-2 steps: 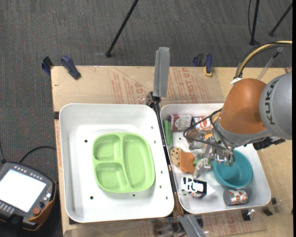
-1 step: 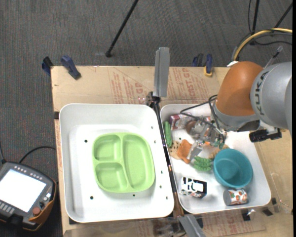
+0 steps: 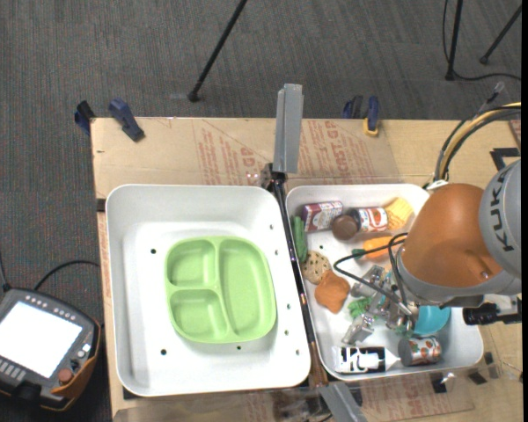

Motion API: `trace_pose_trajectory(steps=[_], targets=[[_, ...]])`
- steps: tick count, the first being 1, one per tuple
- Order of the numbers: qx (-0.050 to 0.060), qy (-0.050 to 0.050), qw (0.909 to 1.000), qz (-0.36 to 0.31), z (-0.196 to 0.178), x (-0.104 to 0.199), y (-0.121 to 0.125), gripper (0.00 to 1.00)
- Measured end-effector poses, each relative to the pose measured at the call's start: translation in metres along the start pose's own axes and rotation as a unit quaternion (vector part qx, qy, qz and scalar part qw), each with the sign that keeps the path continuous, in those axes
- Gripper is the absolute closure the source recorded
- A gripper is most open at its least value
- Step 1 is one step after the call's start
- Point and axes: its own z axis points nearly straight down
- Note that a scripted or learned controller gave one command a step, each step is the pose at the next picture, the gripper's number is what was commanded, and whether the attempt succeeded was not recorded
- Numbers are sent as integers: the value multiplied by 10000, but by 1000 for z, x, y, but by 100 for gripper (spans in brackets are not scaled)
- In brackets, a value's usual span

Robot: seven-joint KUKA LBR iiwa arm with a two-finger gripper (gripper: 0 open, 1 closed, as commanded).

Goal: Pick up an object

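down on the worktop [image 3: 158,148]: two white bins side by side. left bin [image 3: 132,227] with a green divided tray [image 3: 220,288]. right bin [image 3: 462,350] crowded with small objects [image 3: 333,293], can [image 3: 420,351] included. arm [image 3: 453,244] low over that clutter, jaws [image 3: 389,310] among it; open or closed, cannot tell.
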Motion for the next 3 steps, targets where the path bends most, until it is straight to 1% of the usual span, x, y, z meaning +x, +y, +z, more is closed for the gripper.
trace_pose_trajectory(steps=[1, 2, 3], targets=[[53, 135, 9880, 1537, 7, -5, 29, 0], [70, 122, 9641, 2652, 9, -88, 60, 0], [80, 128, 9652, 2613, 0, -88, 63, 100]])
